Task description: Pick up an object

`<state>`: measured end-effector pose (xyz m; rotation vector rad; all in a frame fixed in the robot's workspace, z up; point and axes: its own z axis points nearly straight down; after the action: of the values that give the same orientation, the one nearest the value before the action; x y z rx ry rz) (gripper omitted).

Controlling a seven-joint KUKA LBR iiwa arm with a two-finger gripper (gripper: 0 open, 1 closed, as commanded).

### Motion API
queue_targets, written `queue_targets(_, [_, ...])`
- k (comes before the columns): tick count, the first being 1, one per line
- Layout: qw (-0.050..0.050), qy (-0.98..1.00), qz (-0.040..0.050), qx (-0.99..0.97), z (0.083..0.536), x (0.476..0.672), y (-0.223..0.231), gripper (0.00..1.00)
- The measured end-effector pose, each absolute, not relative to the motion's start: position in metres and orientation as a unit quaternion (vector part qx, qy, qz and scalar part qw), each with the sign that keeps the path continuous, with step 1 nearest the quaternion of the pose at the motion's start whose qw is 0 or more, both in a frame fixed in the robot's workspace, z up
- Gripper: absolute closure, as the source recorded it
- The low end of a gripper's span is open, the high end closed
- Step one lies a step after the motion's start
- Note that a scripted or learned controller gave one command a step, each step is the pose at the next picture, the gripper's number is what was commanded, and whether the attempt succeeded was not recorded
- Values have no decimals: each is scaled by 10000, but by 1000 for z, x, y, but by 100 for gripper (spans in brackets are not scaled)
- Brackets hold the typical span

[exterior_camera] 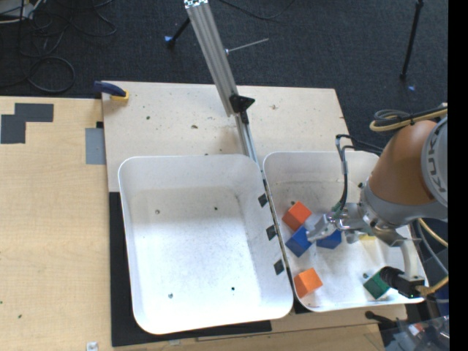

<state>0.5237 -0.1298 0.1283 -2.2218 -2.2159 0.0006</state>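
While the pincer [327, 232] sits low in the right white bin [314, 168], I cannot tell what it has. Two small blue blocks [298, 241] touch it, near that bin's left wall. It could push them away, because an orange cube [297, 215] crowds in. Both bins rest on a pale wooden tabletop [175, 115] above dark carpet [307, 35].

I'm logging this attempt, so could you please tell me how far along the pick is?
Done: the gripper is down in the right bin, among the blue blocks. In hand: nothing can be confirmed as grasped. Left: securing a block and lifting it; both orange blocks and the green block lie on the bin floor.
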Motion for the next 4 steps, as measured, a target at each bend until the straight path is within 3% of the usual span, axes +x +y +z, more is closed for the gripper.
queue_targets(1, [-76, -7065, -51, -7077, 122, 529, -133, 0])
queue_targets(2, [-45, -7041, -45, -7101, 129, 528, -133, 100])
queue_targets(4, [-11, -7069, -5, -7073, 221, 531, -144, 100])
